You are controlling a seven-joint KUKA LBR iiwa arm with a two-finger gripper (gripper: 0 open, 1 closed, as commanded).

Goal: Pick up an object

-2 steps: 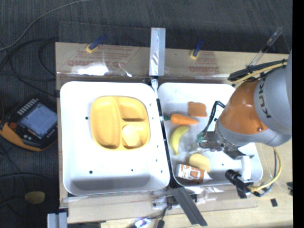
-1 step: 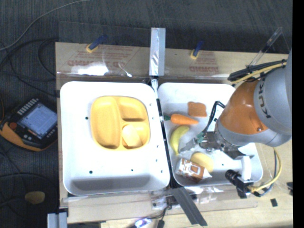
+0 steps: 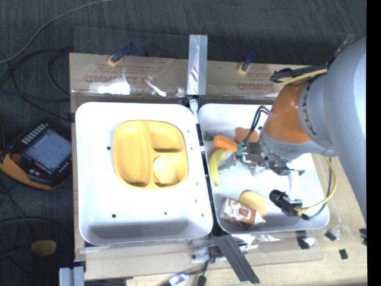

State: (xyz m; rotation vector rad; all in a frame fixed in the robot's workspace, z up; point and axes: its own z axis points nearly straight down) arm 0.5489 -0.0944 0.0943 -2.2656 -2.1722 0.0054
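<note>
The right bin (image 3: 309, 219) holds a yellow banana (image 3: 215, 164) near its left wall and an orange carrot (image 3: 224, 142) just above it. A further orange piece (image 3: 245, 134) sits half hidden under the arm. At the front lie a pale yellow rounded fruit (image 3: 255, 202) and a small brown-and-white carton (image 3: 238, 213). My gripper (image 3: 255, 158) is low in the middle of this bin, right of the banana and carrot and above the yellow fruit. The grey and orange wrist covers most of it.
The left bin (image 3: 95, 213) holds a yellow divided plate (image 3: 149, 154). A black cable connector (image 3: 284, 201) with a yellow cable hangs over the right bin's front right. A taped divider (image 3: 202, 159) separates the bins. A handheld controller (image 3: 36, 154) lies on the floor at left.
</note>
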